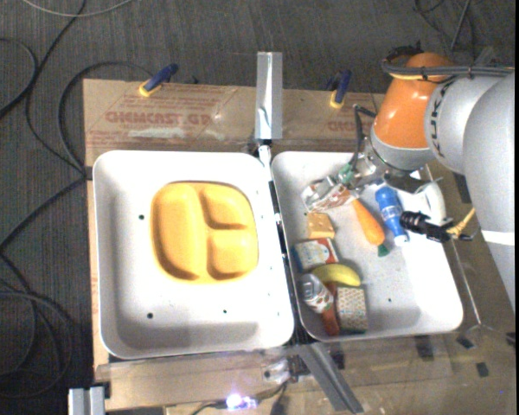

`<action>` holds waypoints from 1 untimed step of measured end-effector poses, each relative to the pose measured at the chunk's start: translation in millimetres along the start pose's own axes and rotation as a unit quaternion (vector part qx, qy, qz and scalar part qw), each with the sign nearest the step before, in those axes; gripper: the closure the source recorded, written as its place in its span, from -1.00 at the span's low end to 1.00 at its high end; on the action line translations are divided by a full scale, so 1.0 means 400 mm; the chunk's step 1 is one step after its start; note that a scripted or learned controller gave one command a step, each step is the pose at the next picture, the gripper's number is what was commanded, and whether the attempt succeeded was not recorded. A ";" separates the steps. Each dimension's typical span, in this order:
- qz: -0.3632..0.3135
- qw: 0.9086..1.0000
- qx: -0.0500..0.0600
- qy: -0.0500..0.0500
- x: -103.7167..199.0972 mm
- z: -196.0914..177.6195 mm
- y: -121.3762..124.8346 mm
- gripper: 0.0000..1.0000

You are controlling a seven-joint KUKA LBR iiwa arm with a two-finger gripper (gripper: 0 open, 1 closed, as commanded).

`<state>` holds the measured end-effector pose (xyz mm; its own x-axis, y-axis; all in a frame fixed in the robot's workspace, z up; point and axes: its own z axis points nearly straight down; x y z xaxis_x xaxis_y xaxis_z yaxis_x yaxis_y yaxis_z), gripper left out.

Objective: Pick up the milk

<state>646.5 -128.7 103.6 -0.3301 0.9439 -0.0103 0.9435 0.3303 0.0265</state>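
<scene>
Milk carton [315,253] lies in the right bin [432,309], beside the banana [338,274]; gripper [350,178] hangs apart from it over the bin's far end above clear packaging [327,194]; its spread cannot be told.

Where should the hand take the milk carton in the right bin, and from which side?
Probably from straight above. The milk carton looks to be lying flat, so its broad face points up, and closing across its narrower width suits it best. Grip near the middle: the bin wall is close on its left, the banana crowds its lower right corner, and the cracker sits just beyond it.
</scene>
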 end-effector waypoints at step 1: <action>-0.001 1.000 -0.003 0.000 0.000 -0.037 0.007 1.00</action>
<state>648.7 -127.6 118.6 -0.3313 0.9435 -0.0103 0.9429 0.3314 0.0330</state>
